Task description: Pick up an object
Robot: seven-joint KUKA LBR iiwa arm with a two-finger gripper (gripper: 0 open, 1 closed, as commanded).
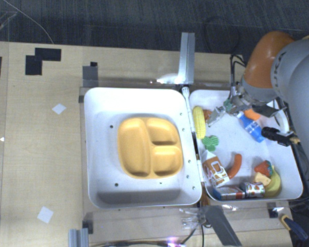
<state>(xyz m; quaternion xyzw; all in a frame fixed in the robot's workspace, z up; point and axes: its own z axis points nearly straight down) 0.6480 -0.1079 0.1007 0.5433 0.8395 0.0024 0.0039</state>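
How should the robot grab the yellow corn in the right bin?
Probably from straight above, around the middle of the corn, with the fingers closing across its narrow width. It lies flat and long against the bin's left wall, so one finger would need to slip into the tight space beside that wall. The right side looks freer, though a small green toy sits near its lower end.

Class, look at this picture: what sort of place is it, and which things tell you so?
Probably a robot test lab. A robot arm reaches over two white bins: the left bin holds a yellow divided tray, the right bin toy food such as a corn cob.
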